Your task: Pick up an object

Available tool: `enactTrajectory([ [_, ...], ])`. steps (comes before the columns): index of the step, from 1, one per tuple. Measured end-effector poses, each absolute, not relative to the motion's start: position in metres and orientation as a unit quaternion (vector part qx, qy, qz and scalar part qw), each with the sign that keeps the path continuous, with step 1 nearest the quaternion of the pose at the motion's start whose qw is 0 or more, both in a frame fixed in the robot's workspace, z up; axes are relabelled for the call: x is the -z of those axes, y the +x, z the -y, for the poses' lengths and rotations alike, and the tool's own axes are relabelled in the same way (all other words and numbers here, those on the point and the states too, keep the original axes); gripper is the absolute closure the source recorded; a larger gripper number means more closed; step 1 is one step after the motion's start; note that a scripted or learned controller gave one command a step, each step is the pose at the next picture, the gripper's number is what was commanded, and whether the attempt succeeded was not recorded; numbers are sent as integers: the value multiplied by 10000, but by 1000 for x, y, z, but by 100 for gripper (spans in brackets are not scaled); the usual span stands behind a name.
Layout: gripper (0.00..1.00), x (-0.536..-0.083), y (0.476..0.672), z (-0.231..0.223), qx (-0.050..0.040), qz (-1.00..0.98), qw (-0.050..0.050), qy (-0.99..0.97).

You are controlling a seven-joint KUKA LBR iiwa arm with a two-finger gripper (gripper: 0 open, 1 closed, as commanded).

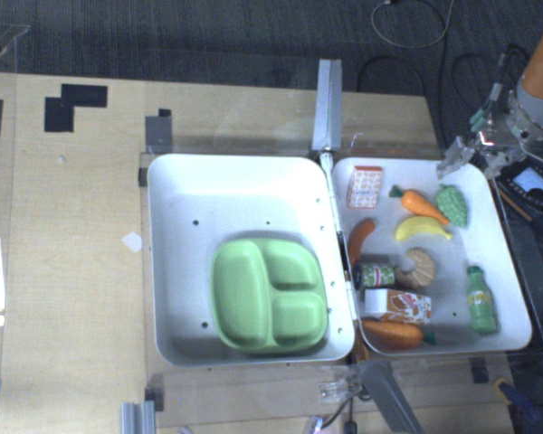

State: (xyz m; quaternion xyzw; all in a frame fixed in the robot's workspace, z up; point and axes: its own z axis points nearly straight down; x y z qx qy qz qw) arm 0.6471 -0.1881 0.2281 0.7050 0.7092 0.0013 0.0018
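Observation:
My gripper (475,156) hangs over the back right corner of the right bin (516,333), its fingers open and holding nothing. Just below it in the bin lie a green leafy vegetable (452,205), a carrot (423,203) and a yellow banana (423,231). A small red-and-white box (365,186) rests at the bin's back left. Further forward are a red sausage (360,238), a dark can (376,274), a brown round piece (420,265), a green bottle (479,299), a white-and-red carton (400,306) and a second carrot (394,334).
The left bin (190,206) holds a green divided plate (270,290) at its front. A metal post (327,107) rises behind the wall between the bins. Cables and dark gear lie at the right beside the arm (538,89).

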Motion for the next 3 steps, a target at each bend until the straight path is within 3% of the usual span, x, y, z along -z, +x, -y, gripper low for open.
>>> enactTrajectory([
  [1,0,-99,610,140,-20,-6372,23,7707],
  [2,100,-118,617,139,-90,-6386,103,7694],
  [3,100,-234,631,111,-24,-5824,22,8129],
])
